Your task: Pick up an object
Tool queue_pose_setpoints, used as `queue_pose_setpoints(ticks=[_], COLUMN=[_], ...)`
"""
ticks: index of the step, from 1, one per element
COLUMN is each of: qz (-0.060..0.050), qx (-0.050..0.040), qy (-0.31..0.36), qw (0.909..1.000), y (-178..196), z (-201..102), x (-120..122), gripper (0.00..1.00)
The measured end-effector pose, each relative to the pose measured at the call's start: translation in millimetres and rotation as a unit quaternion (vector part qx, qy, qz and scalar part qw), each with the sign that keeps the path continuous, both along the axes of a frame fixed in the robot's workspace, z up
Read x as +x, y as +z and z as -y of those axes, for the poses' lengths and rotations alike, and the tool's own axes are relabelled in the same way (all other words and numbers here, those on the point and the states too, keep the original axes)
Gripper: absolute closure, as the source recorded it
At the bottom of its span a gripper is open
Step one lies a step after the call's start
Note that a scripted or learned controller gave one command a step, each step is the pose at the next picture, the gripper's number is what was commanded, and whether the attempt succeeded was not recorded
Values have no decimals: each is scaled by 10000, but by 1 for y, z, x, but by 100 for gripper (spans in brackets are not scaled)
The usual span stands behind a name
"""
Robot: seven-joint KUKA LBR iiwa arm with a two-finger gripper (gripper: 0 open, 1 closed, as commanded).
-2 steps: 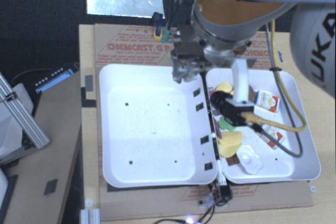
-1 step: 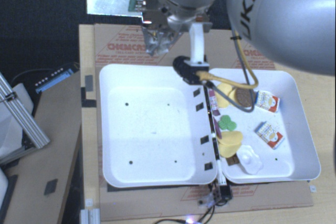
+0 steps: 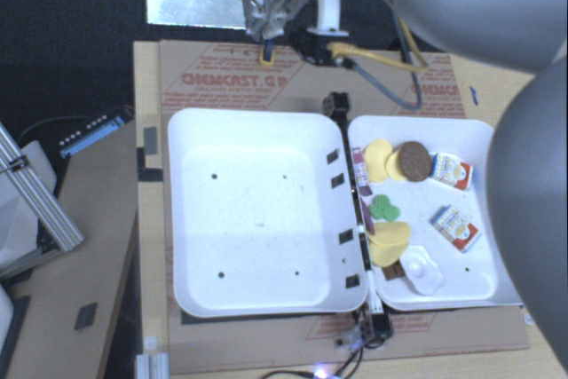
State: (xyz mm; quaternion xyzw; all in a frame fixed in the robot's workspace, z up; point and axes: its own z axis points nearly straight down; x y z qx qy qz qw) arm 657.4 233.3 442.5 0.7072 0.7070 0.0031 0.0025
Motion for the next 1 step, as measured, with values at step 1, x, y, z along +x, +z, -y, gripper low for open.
queue_pose_setpoints(ticks=[1], qz=[4], qx=[15], qy=[24], qw=[10000], y=[80], z=[-1], x=[-20], gripper=[100])
